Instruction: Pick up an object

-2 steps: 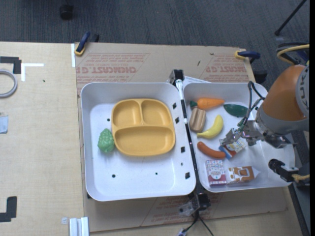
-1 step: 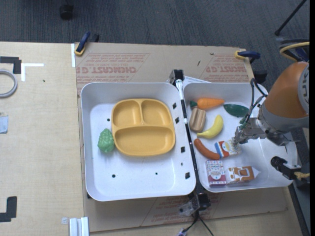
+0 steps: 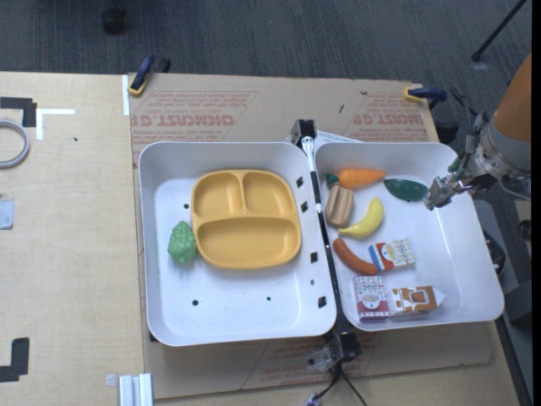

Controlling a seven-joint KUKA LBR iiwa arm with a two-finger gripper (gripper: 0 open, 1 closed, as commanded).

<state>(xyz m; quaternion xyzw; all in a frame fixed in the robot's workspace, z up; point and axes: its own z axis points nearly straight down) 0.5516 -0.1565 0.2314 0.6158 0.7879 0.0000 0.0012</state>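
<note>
My gripper (image 3: pixel 438 196) hangs over the right bin (image 3: pixel 473 252) near its far right side, just right of a dark green toy (image 3: pixel 406 189) and seemingly apart from it. In the same bin lie an orange carrot (image 3: pixel 361 177), a tan bread roll (image 3: pixel 340 205), a yellow banana (image 3: pixel 366 219), a red sausage (image 3: pixel 353 256) and three small cartons (image 3: pixel 394 254) (image 3: pixel 370 299) (image 3: pixel 414 300). The left bin (image 3: pixel 169 303) holds a yellow divided plate (image 3: pixel 246 218) and a green leafy toy (image 3: pixel 182 242) at the plate's left.
Both bins rest on a cardboard sheet (image 3: pixel 211 112) held by blue-and-yellow clamps (image 3: pixel 141 74) (image 3: pixel 425 95). A clip (image 3: pixel 303 131) joins the bins at the back. A ring of tape (image 3: pixel 8 142) lies at the bench's far left.
</note>
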